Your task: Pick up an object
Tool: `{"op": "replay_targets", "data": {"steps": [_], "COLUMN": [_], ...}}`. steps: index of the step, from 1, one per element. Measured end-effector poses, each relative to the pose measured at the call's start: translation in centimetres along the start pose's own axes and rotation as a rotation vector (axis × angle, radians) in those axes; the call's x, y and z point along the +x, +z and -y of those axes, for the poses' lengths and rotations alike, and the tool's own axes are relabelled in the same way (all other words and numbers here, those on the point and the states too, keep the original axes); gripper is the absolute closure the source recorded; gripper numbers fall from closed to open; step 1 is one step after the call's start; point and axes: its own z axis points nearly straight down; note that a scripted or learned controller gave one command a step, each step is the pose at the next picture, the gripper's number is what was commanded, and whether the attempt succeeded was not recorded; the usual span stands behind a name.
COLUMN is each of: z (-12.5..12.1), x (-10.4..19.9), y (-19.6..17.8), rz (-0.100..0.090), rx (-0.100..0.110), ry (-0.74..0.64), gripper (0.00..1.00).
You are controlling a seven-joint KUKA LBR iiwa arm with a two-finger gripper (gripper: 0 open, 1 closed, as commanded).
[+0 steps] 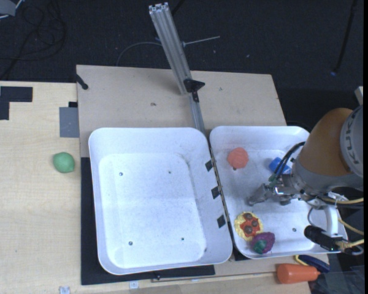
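Counter: pale wood counter [24, 213] under dark flooring strewn with cables at 12 o'clock; two shallow white bins sit side by side on a black mat.
Pincer: the pincer [257, 198] hangs low inside the right bin [257, 133], near its middle, pointing toward 9 o'clock; whether it is spread or pressed together I cannot tell, and nothing shows between its tips.
Arm: the grey arm [331, 152] with its orange band enters from 3 o'clock, bent down so the pincer can reach the bin floor, judging by its posture.
Blue piece: a small blue thing [276, 163] lies just beside the wrist, at 1 o'clock from the pincer, partly hidden by cables.
Orange ball: an orange ball [237, 158] rests at 11 o'clock from the pincer, near the bin's left wall, apart from the tips.
Yellow toy: a yellow toy [248, 224] with red spots lies at 6 o'clock, touching a purple and green toy [263, 242] by the front wall.
Likely target: any of these four would serve; the pincer is near the ball and blue piece, touching neither as far as shows.
Left bin: the left bin [104, 143] shows bare white floor.
Outside: a green ball [64, 162] sits on the counter at 9 o'clock; an orange tool [297, 272] lies at 5 o'clock beyond the right bin.
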Motion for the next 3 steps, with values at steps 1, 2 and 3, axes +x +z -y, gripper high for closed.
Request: {"op": "replay_targets", "data": {"steps": [1,2,3], "z": [-0.1,-0.1,-1.0], "x": [-0.1,-0.9,-0.8], "y": [-1.2,-5.7,-10.3], "rz": [0.000,0.001,0.001], "rx": [-0.003,-0.002,-0.004], "ry": [0.003,0.002,0.001], "gripper": [1.00,1.00,1.00]}}
